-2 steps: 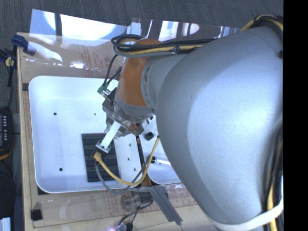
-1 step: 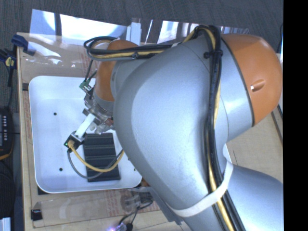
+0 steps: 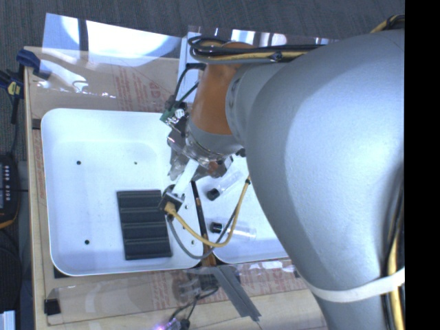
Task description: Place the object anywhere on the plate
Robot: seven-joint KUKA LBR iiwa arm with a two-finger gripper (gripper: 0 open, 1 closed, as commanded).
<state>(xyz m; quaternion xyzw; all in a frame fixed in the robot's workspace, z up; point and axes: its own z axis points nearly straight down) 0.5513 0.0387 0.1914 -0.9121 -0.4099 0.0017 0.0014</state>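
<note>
At lower centre of the frame, a dark ribbed rectangular object [image 3: 144, 224] lies flat in the left white bin [image 3: 75, 184]. Just to its right, over the seam with the right bin [image 3: 258, 243], hangs the gripper [image 3: 180, 184]; its opening cannot be told. The grey arm [image 3: 323, 157] covers the right side.

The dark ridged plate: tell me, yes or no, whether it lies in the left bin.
Yes, the dark ridged plate lies flat on the left bin's floor.
</note>
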